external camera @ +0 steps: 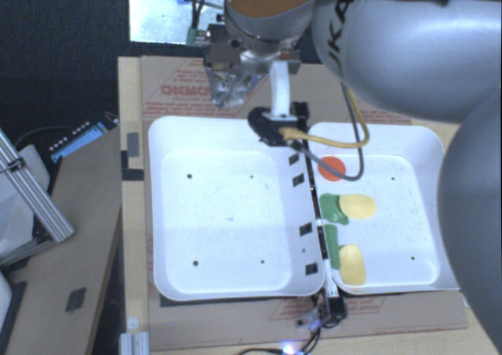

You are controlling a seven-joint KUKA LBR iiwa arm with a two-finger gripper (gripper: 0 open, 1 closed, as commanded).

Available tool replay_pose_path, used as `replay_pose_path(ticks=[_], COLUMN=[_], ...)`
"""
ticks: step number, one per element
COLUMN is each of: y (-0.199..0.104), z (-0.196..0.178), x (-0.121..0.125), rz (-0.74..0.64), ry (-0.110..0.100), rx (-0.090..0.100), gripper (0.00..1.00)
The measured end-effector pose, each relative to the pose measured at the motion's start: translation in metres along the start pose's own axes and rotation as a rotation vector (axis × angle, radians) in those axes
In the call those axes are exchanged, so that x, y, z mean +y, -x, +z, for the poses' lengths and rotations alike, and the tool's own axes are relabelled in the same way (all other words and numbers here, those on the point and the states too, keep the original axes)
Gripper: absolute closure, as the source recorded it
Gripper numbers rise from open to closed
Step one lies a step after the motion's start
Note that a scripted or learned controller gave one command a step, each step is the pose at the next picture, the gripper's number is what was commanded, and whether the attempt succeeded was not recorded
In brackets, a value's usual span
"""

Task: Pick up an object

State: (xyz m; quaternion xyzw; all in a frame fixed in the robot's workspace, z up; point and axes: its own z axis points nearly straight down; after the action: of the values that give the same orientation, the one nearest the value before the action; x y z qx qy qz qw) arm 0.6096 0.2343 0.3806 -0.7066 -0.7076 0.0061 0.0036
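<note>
Below and to the right of our hand, whose grip state we cannot tell, we list in the right bin an orange disc, nearest, then a yellow piece and a yellow-green piece farther off.

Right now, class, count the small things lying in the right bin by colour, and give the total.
Orange: 1, a round piece
Yellow: 2, one upper, one lower
Green: 2, one upper, one lower
Total: 5, all in the right bin near the divider.
</note>
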Motion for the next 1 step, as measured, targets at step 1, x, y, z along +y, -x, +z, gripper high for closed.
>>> replay_pose_path(ticks=[1], y=[0.0008], z=[-0.1453], x=[-0.0174], rz=[-0.004], ry=[0.031], rx=[0.011], gripper=[1.0])
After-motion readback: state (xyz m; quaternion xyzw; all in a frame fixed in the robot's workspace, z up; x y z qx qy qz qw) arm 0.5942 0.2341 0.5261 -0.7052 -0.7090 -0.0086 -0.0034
